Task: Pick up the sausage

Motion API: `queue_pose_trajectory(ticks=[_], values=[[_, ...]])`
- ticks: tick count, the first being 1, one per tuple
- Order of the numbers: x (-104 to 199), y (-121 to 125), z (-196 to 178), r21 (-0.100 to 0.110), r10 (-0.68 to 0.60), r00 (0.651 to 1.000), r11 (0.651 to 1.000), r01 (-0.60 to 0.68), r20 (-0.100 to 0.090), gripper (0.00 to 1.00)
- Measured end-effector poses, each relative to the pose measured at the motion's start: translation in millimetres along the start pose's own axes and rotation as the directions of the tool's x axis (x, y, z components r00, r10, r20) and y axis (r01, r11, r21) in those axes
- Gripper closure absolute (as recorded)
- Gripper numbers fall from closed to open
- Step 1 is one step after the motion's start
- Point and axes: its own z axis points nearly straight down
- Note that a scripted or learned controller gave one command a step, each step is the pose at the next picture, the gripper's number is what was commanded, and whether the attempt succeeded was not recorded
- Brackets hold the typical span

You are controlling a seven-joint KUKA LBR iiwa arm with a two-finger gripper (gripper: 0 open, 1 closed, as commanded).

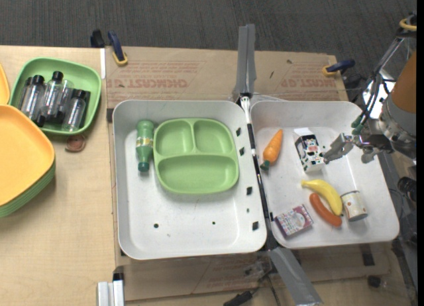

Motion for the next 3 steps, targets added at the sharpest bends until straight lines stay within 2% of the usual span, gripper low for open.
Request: queue_pose_trajectory(ticks=[1, 2, 3], values=[[-24, -24, 148, -0.002, -0.122, 0.993, 0.993, 0.122, -0.001, 0.00], [-24, -24, 139, -0.002, -0.117, 0.993, 0.993, 0.117, -0.001, 1.00], [8, -36, 142, -0.016, 0.004, 1.000, 1.000, -0.004, 0.003, 1.00]])
